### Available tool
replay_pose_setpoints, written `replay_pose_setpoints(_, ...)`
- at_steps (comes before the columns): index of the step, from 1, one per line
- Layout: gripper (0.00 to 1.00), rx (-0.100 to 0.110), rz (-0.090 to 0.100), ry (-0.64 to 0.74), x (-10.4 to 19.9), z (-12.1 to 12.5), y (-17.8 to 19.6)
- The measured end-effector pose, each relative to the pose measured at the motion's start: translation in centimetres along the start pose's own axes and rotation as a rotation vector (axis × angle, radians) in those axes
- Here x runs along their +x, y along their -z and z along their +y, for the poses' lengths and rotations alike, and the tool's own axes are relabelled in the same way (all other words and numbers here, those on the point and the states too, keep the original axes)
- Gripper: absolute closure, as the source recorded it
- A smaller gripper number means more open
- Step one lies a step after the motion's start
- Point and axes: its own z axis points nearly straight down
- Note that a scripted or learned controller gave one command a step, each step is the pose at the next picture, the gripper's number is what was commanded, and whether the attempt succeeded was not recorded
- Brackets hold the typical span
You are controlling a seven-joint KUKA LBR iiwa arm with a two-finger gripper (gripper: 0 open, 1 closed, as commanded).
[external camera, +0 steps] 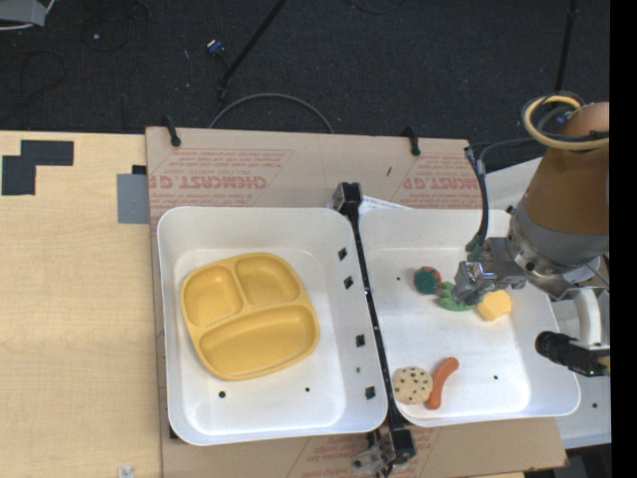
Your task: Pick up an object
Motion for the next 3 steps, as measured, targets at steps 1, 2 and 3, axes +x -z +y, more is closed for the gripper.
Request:
replay_pose_setpoints(1, 1.00, 0.002, -0.001, -0.001, 5.5, 1.7, -1.3)
replay_pose_setpoints(2, 1.00, -0.001, -0.002, -0.001, 9.8, 4.5, -0.8)
replay_pose_setpoints(3, 1.00, -0.001, -0.002, -0.001, 14.6, 6.9, -0.3)
